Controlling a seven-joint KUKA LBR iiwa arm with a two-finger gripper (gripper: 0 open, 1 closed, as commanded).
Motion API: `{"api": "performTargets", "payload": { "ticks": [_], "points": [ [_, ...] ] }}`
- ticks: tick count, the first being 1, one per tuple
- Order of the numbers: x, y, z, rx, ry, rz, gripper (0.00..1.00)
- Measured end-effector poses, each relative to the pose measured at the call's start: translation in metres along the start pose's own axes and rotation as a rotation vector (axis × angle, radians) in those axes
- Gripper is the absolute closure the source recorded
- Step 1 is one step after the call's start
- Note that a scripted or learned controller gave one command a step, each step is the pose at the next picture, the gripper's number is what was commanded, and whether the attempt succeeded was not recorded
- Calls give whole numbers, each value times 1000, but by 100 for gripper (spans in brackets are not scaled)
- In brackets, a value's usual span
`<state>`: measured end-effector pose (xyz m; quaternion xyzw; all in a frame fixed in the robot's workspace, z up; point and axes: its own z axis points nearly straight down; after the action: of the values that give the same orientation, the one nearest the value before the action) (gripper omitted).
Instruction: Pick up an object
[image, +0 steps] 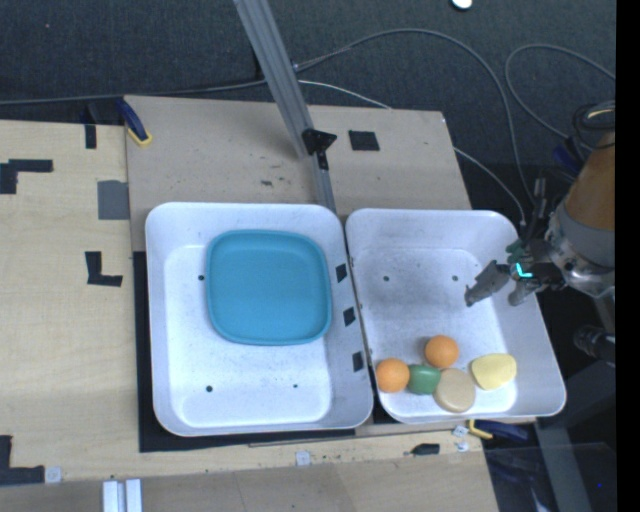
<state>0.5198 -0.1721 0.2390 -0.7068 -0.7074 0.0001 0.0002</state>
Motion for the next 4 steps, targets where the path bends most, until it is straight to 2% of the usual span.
{"api": "performTargets", "payload": {
  "ticks": [1, 2, 4],
  "points": [
    [0, 0, 0, 0, 0, 0, 0],
    [8, -6, 57, 5, 1, 0, 0],
    [8, -6, 150, 0, 0, 0, 0]
  ]
}}
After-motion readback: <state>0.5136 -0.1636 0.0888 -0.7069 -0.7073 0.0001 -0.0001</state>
